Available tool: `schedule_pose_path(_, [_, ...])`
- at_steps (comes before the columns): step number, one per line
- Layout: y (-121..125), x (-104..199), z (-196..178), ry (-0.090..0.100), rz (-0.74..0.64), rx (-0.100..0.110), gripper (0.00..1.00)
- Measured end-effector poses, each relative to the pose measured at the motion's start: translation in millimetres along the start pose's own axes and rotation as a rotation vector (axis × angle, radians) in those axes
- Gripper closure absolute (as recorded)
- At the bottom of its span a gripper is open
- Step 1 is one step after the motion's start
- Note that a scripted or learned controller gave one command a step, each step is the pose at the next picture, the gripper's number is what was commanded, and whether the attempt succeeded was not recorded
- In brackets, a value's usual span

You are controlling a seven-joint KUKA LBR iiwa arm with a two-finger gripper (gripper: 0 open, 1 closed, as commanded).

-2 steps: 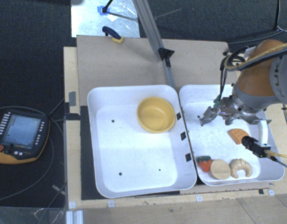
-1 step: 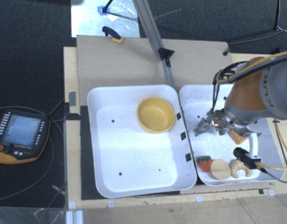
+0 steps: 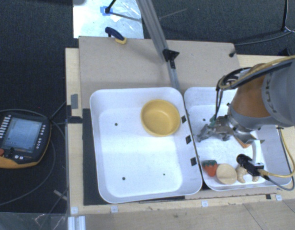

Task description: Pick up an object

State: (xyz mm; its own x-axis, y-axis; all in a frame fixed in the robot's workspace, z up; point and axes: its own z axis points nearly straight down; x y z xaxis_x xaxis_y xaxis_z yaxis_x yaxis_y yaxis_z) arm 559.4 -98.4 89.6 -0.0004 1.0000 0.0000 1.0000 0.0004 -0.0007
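Hangs over the right bin (image 3: 195, 99), the gripper (image 3: 203, 133) pointing toward the divider; cannot tell how wide. Holds nothing that can be seen. Lying at that bin's near edge: a red toy (image 3: 210, 167), a round beige piece (image 3: 227, 174), a small tan object (image 3: 241, 174); long axes too blurred to tell. Sitting upright in the left bin (image 3: 104, 143), a yellow bowl (image 3: 160, 118).

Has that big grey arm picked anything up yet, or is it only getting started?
Nothing looks picked up yet. The gripper hangs over the right white bin, with nothing visible in it. The small red toy, round beige piece and yellow bowl in the left white bin all lie untouched. Reaching, grasping and lifting remain.
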Motion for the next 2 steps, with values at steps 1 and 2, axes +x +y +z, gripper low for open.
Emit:
schedule_pose_path(1, [0.7,-0.2,-11.3,0.0,0.0,-0.002,1.0])
schedule_pose_path(2, [-1.4,-2.8,-54.2,0.0,0.0,-0.005,1.0])
